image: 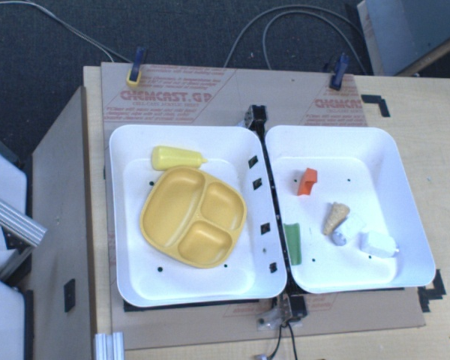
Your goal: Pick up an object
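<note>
Orange block (307, 181) in right bin (405, 201) — judged light, rigid, graspable across its narrow sides — while gripper state cannot be determined.

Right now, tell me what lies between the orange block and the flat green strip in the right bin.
Nothing: in the camera view, bare white floor of the right bin separates the orange block from the flat green strip.

In the left shallow white plastic bin (127, 276) I see a yellow divided plastic plate (193, 216) and a yellow plastic bottle (176, 157). In the right white bin (405, 193) I see an orange block (307, 181), a green flat strip (292, 244), a tan cone (335, 217) and a white small object (379, 244).
</note>
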